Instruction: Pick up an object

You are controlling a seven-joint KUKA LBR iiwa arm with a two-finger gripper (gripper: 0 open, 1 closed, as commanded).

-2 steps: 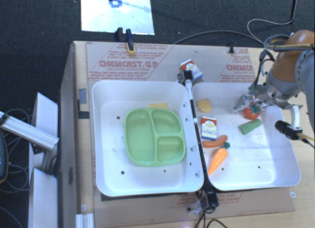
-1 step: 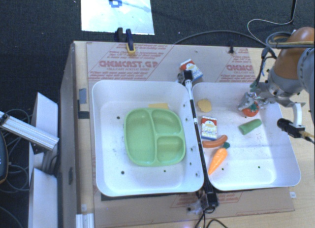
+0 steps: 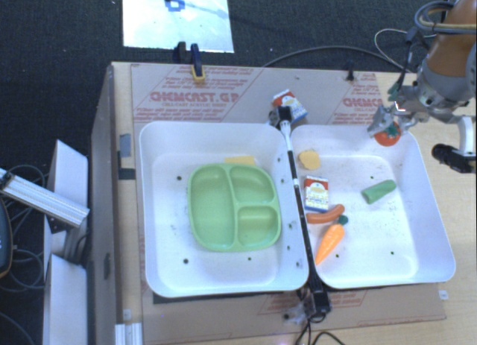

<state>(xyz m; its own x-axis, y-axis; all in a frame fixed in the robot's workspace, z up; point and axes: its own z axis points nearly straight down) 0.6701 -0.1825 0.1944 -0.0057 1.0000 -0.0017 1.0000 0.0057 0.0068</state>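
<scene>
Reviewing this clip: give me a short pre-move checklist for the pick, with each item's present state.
1. Claw in view, at the right bin's far rim: ok.
2. Red-orange item at the claw, actually between the fingers: cannot tell.
3. Claw lifted away from the rim: not ok.
4. Other targets unobstructed in the right bin, namely green piece, carrot, sausage, small carton: ok.
5. Green tray lying flat in the left bin: ok.
</scene>
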